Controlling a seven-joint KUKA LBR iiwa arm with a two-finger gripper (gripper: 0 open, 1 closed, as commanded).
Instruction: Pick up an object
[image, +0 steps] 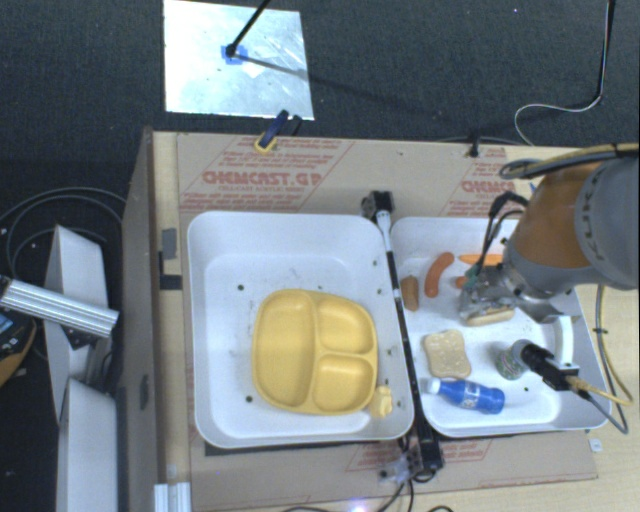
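My gripper (482, 298) is low in the right bin (500, 420), near its middle, with the grey and orange arm reaching in from the right. Directly under it lies a flat tan piece (490, 317); whether it is held cannot be made out. A red sausage (438, 272) and a smaller brown one (410, 292) lie to the gripper's left. An orange carrot-like piece (478, 260) sits just behind it. A bread slice (446, 352) and a blue bottle (470, 394) lie toward the bin's front.
The left bin (220, 300) holds a yellow compartment tray (315, 350) and a small yellow piece (382, 402) at its front right corner. A black divider bar (395, 300) runs between the bins. Cardboard (260, 175) lies behind them.
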